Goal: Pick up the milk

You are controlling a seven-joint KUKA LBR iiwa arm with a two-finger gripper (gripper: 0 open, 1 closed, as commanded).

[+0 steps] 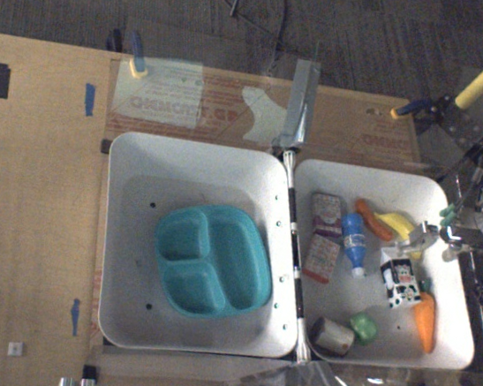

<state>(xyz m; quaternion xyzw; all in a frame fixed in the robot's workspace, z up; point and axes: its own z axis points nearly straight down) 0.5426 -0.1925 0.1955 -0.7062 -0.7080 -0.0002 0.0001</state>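
Observation:
The milk (399, 282) is a small white carton with black patches. It lies in the right half of the right bin (459, 357), just left of an orange carrot (424, 321). My gripper (433, 234) hangs over that bin's right side, slightly beyond and to the right of the carton, close to a yellow banana (396, 225). From this view the carton looks free of the gripper, resting on the bin floor.
The right bin also holds a blue bottle (354, 243), two reddish packets (323, 240), a green piece (363, 327) and a grey can (332, 336). A teal divided plate (211, 260) sits in the left bin (130, 163). A metal divider (291, 239) separates the bins.

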